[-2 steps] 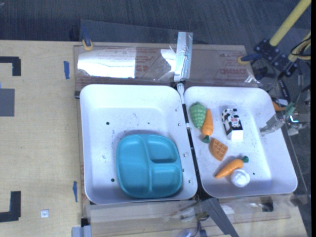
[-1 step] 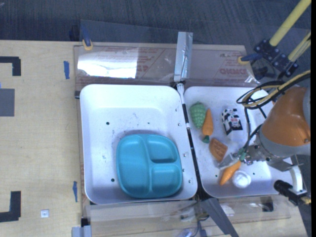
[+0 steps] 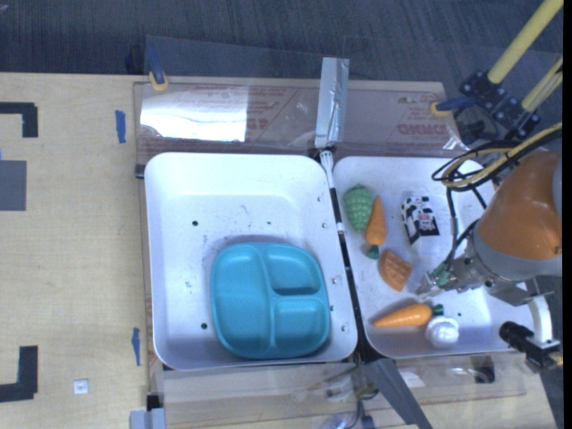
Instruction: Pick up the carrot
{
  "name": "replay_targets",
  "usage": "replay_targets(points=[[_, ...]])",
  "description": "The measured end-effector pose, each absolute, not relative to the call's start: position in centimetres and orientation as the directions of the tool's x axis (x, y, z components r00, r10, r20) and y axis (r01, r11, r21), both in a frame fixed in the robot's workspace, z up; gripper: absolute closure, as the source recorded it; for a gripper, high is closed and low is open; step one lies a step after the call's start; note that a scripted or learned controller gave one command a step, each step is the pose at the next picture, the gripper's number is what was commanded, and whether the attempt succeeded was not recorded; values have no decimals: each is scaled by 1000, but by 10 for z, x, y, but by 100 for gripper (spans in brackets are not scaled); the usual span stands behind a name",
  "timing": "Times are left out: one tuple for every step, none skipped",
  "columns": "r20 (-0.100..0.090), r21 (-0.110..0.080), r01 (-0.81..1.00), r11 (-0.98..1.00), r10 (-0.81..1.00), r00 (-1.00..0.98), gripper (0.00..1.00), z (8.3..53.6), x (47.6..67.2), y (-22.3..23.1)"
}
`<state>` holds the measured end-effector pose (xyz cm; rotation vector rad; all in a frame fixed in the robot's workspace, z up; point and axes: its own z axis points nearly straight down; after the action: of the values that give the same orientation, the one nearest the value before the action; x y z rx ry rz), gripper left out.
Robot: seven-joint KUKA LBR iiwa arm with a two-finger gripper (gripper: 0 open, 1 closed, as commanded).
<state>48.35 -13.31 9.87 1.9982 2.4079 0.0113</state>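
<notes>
Orange and tapered, the carrot is lying near the right bin's front edge. The hand is hovering just above-right, its grip impossible to tell; it should be descending across the carrot's middle.

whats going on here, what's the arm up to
A grey and orange robot arm reaches in from the right over the right bin, which holds toy food. Its gripper hovers just above the carrot lying near the bin's front. Nothing is held yet. The left bin holds a blue tray.
</notes>
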Motion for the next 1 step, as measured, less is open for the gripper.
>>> replay_targets(points=[[-4,12,983,184,983,-184,0,98,483,-133]])
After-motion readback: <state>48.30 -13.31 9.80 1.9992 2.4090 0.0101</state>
